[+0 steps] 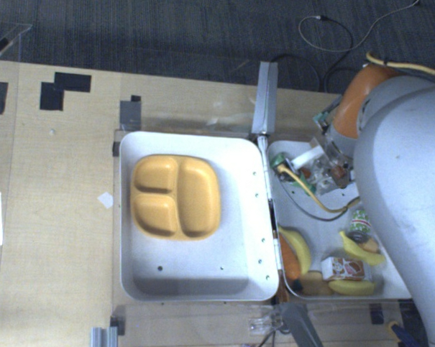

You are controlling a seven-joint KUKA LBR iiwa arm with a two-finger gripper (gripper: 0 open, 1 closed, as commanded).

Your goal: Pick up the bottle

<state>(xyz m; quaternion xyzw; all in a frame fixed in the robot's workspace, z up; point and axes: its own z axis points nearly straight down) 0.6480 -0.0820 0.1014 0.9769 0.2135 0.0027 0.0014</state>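
The bottle point(359, 225) lies at the lower right of the frame in the right bin point(313, 209), tight against the grey arm point(403, 213), with bananas point(363, 249) and a small carton point(343, 267) crowding it just below. A descent could nudge a banana or clip the carton instead. Further up the frame, the end effector point(320, 168) hangs above the bin, near the bottle but upward and left; whether it is open or holds anything, I cannot tell.

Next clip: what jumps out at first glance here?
The yellow divided plate stands out, lying alone in the left bin. The big grey arm covers much of the right bin, its gripper low over that bin's far end. Bananas, a small carton and a bottle crowd the near end.
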